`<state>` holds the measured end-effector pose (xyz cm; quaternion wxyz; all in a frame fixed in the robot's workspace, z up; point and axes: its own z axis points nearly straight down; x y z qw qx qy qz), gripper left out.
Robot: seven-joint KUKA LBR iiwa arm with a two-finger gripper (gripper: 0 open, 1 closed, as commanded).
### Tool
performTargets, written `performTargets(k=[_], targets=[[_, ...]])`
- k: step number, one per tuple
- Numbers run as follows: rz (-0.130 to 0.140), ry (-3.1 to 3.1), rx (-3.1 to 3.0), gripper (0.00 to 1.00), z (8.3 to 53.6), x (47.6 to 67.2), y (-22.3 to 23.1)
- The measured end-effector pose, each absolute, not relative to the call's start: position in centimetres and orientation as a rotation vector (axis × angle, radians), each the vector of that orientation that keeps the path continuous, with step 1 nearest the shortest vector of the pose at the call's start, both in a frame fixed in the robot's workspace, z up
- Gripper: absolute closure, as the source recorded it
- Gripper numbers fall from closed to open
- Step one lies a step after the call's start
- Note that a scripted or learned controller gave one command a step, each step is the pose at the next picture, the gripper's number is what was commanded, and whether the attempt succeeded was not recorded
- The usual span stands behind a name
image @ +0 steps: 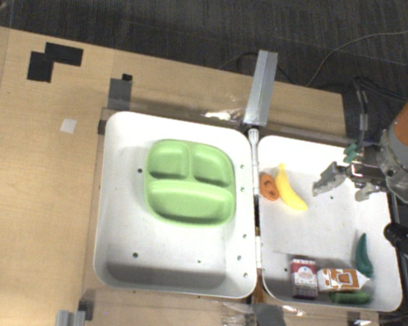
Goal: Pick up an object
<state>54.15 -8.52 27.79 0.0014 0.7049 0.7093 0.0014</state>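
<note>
Right bin, near edge: two small boxes, one dark red box and one orange box, with one green vegetable touching the orange box. One dark green pepper lies below the gripper, nearer the camera. The gripper hovers over the right bin; whether its fingers are spread or pressed together cannot be told. One banana and one orange item lie to its left, touching. Left bin, well apart: one green divided plate.
</note>
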Motion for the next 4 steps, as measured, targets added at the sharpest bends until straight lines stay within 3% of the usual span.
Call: performTargets(k=[1, 2, 3, 4], targets=[[0.003, 2.215, 2.226, 0.0, 18.4, 52.7, -7.8], [0.02, 2.093, 2.326, 0.0, 9.1, 57.7, -8.6], [0.031, 2.092, 2.325, 1.0, 10.4, 58.0, -8.4], [0.031, 2.092, 2.325, 0.0, 10.4, 58.0, -8.4]])
